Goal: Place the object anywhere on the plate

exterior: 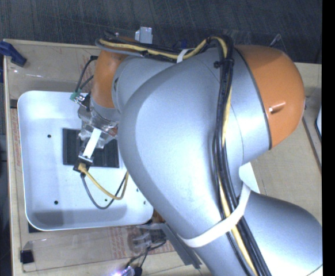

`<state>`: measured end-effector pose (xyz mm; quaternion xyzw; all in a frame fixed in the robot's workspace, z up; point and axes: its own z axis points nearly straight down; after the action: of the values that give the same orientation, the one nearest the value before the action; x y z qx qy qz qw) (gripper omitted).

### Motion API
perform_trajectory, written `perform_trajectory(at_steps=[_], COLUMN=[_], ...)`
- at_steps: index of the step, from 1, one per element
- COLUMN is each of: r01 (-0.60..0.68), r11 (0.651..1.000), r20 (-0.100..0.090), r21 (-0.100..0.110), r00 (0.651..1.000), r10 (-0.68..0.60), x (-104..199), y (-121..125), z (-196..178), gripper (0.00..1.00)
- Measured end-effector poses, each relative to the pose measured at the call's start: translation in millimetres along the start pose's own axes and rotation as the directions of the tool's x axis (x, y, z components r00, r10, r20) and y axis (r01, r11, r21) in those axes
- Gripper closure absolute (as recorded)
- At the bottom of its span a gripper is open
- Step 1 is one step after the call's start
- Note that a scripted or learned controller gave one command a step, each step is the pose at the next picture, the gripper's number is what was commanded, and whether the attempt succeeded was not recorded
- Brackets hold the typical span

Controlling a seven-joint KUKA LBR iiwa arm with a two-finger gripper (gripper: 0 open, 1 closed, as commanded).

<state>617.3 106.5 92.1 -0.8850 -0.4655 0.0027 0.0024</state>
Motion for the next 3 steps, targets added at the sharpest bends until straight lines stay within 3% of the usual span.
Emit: perform_trajectory(at_steps=[1, 2, 3], r01=[-0.344, -0.343, 0.200], r11=[0.939, 0.939, 0.980], r20=[-0.002, -0.002, -0.002], r21=[-0.004, -0.002, -0.005], r00=[0.939, 0.939, 0.980], r10=[0.344, 0.343, -0.200], x=[23, 24, -11], y=[31, 30, 38], z=[0, 0, -100], gripper=[1.00, 0.00, 0.00])
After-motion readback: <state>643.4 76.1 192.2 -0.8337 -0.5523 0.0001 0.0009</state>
